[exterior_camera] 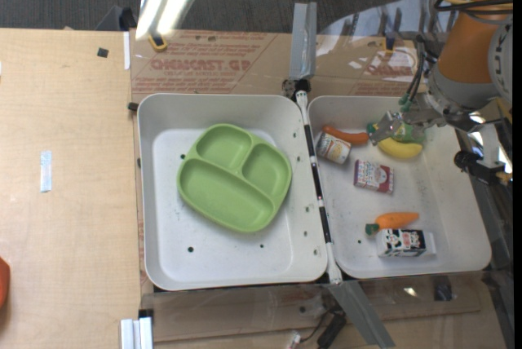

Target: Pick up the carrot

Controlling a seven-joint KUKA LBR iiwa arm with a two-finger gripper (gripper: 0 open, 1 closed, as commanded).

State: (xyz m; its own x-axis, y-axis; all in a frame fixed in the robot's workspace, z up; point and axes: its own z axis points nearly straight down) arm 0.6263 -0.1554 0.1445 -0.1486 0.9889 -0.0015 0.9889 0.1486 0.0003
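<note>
We see two candidates in the right bin (469,258). One carrot (397,219) lies on its side near the front, just behind a milk carton (403,242). It is short and bright orange, with a green stub at its left end, and has open floor around it on the other sides. A second carrot (346,134) lies at the back, redder, with its leafy end toward the gripper (393,125). It is crowded by a can (333,147) and a banana (401,147).

The gripper hangs low over the banana and that leafy end, so we judge the back carrot to be the target. We cannot tell whether the jaws are open or closed, nor whether they touch anything. A red packet (373,176) sits between the two carrots. The left bin (163,258) holds a green plate (235,176).
</note>
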